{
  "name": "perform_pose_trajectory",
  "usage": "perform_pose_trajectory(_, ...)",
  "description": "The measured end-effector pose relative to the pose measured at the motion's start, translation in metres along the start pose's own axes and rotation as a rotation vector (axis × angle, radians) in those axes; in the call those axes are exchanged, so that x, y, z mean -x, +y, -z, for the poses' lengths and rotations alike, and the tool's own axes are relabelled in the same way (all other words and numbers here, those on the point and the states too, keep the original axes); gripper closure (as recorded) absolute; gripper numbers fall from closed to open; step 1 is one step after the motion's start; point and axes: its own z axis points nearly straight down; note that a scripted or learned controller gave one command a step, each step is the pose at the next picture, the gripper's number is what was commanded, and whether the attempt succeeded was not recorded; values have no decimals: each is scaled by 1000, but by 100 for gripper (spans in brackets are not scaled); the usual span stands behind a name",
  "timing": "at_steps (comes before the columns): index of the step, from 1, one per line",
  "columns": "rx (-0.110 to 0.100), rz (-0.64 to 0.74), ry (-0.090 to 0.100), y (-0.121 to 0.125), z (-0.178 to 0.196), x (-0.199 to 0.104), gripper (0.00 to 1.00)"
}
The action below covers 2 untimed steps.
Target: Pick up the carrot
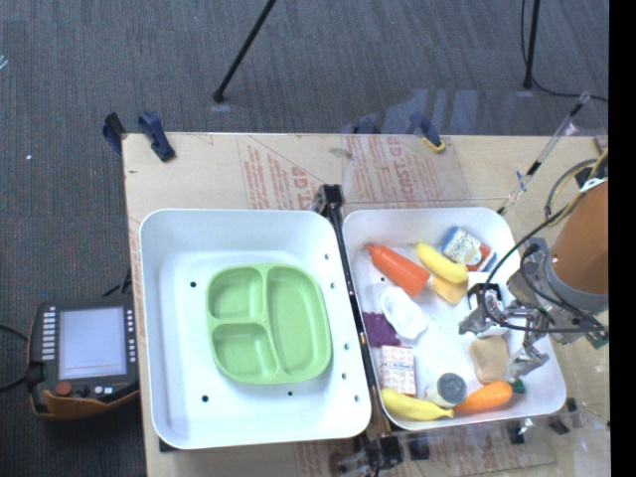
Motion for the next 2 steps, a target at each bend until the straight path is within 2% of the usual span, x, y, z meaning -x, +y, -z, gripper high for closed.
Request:
perform_pose_trajectory(1, -18, 204, -25, 9, -31, -5, 0)
perform_pose_trajectory(2, -13, 655, -15, 31, -32, 1, 0)
